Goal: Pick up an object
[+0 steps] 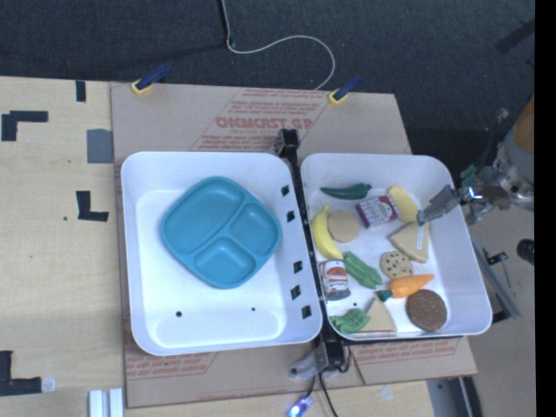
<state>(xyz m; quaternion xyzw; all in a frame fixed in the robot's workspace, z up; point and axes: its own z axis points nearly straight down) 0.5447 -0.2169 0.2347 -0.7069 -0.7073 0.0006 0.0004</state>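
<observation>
- we see two white bins side by side on a cardboard sheet (261,120); the left bin (143,233) holds a blue divided plate (221,230), turned cornerwise.
- the right bin (460,268) holds a heap of toy food.
- a banana (325,233) lies along the bin's left side, its long axis running near-to-far, curving slightly.
- a green chilli (346,191) lies across the far end, its long axis left-to-right.
- a carrot (408,285) lies left-to-right with its tip pointing right.
- a small can (335,279) with a red label sits near the banana's near end; a green pod (362,270) lies slantwise beside it.
- a chocolate-chip cookie (394,263), a cheese wedge (412,243), a lemon (402,203), a brown round patty (426,310) and a sandwich wedge (375,318) fill the remainder.
- the gripper (432,208) hangs at the bin's right rim, above the cheese wedge, coming in from the right.
- one finger slants down-left toward the cheese; nothing visibly sits between the fingers, and we cannot tell whether they are spread or pressed together.
</observation>
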